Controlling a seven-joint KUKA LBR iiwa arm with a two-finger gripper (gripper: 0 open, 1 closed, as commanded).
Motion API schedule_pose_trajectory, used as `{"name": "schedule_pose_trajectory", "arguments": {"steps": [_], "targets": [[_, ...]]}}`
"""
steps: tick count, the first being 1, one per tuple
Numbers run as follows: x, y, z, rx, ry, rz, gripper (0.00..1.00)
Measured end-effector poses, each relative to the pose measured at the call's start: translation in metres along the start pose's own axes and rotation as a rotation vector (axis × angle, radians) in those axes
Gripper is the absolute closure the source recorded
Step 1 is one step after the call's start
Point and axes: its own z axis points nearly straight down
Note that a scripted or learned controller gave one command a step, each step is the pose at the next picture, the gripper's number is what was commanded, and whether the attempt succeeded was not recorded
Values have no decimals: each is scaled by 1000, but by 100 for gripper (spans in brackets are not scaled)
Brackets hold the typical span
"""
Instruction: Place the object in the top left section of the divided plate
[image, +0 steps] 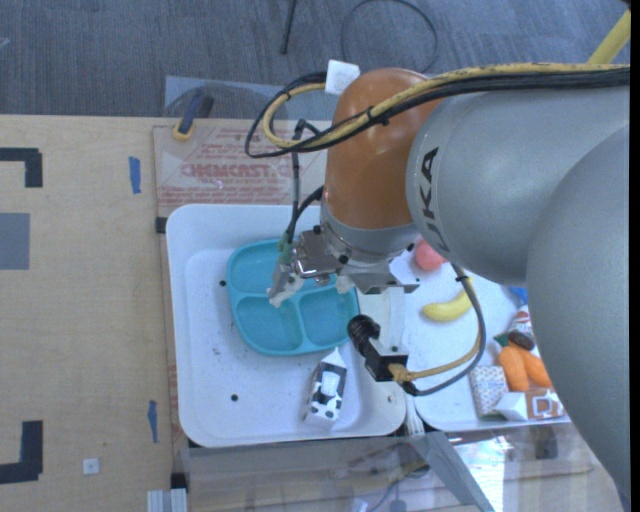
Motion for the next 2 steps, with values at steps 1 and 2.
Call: {"name": "schedule_pose_trajectory", "arguments": {"steps": [1,2], "targets": [[1,0,-10,0,-1,-4,100],[-80,-21,-189,0,-1,-78,100]]}}
